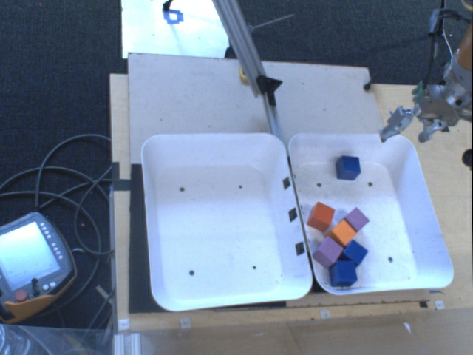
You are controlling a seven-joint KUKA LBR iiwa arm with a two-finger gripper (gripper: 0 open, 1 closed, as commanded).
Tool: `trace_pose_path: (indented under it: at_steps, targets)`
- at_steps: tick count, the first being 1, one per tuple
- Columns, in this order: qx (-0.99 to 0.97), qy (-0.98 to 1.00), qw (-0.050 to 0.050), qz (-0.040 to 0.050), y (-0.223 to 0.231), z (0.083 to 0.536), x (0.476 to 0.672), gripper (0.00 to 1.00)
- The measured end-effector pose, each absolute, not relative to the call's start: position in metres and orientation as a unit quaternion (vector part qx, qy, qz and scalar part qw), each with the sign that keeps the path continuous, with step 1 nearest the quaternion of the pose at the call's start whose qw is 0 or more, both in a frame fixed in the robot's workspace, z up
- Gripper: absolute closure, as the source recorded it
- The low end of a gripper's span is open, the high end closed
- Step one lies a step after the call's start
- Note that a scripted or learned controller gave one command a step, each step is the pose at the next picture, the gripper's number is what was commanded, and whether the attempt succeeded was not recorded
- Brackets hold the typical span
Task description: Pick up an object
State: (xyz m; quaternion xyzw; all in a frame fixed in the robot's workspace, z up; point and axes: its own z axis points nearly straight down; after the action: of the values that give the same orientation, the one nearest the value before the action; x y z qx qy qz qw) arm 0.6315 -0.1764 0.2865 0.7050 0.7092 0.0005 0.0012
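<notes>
Hand (412, 124) sits at the right edge of the frame, just above the upper right corner of the right bin (432, 220). Fingers spread wide, nothing between them. It's over the bin rim and the counter (199, 87), well apart from all the blocks.

Right bin contents:
- dark blue cube (348, 167), alone in the upper middle of the bin
- red-orange cube (321, 217), left of centre, near the bin's left wall
- cluster at lower centre: purple cube (357, 219), orange cube (343, 233) touching it below-left, second purple cube (328, 251) lower left of that, blue cube (355, 252) to the right, another blue cube (342, 274) at the bottom, near the lower rim

Left bin (222, 220) sits flush against the right bin. Teach pendant (29, 261) with looped cable at lower left of the frame, off the counter. Slanted metal pole (240, 35) runs in from top centre toward the gap between the bins.
</notes>
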Motion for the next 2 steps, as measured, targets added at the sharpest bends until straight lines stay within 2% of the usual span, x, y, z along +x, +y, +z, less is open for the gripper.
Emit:
trace_pose_path:
  at_steps: [1, 2]
  targets:
    - [0.705, 0.709, 0.001, 0.0003, -0.176, 0.287, 0.631, 0.00]
    - [0.706, 0.708, 0.000, -0.0004, -0.179, 0.245, 0.631, 0.00]
